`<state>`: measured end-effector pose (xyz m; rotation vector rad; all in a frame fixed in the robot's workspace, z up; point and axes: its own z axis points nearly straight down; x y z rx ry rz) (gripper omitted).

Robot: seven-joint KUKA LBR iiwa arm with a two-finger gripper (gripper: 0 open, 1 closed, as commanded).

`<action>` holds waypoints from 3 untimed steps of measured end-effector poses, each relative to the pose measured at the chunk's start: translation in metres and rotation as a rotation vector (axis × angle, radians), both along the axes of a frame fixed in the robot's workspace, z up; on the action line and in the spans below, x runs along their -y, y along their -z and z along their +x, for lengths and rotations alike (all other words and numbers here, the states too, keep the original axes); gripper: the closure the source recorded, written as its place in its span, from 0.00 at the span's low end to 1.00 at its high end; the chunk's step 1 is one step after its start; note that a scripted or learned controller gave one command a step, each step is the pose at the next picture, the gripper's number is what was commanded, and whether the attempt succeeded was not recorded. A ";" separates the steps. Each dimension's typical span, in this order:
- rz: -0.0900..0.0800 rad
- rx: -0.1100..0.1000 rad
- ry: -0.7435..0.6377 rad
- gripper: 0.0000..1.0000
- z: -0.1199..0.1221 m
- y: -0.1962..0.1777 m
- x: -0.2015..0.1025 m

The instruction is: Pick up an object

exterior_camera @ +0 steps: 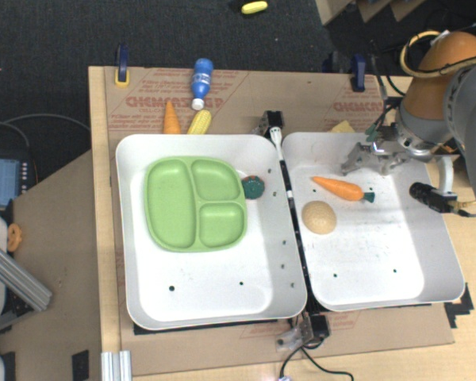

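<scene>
- Where the bench (103, 213) runs bare past the left bin's far edge, three things lie close together: an orange cone-shaped piece (170, 119), a yellow corn cob (199, 121) just beside it, and a blue-and-white bottle (201, 82) on its side a little further back.
- Left bin (206, 284): a green divided plate (194, 203) with three compartments sits in the far half, nearer the bin's left edge than its right.
- A small teal ball (254, 186) rests against the plate's right rim, close to the bin's right edge (whether it is touching or only just beside, I cannot tell).
- A yellow oblong thing (255, 7) lies on the dark floor, well beyond the bench's far edge.
- A black clip (272, 121) sits at the far end of the seam between the two bins.
- Right bin (381, 268): a beige round lump (319, 217) lies near the left edge, about midway along it.
- A carrot (339, 187), orange with a green tip pointing right, lies flat just beyond the lump, near it but narrowly apart.
- The gripper (373, 159) hangs over the right bin's far edge, towards the far right corner. It is released, its fingers (354, 162) splayed, with nothing between them. It is clear of the carrot, which lies just nearer the front.
- The grey arm (468, 109) with its orange band (452, 50) comes in over the bin's far right corner.
</scene>
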<state>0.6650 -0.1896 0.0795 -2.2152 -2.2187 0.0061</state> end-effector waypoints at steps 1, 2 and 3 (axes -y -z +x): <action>-0.001 0.007 -0.003 0.00 0.003 -0.035 -0.052; 0.001 0.012 0.000 0.00 0.004 -0.009 -0.052; 0.000 0.020 0.002 0.00 0.006 -0.011 -0.032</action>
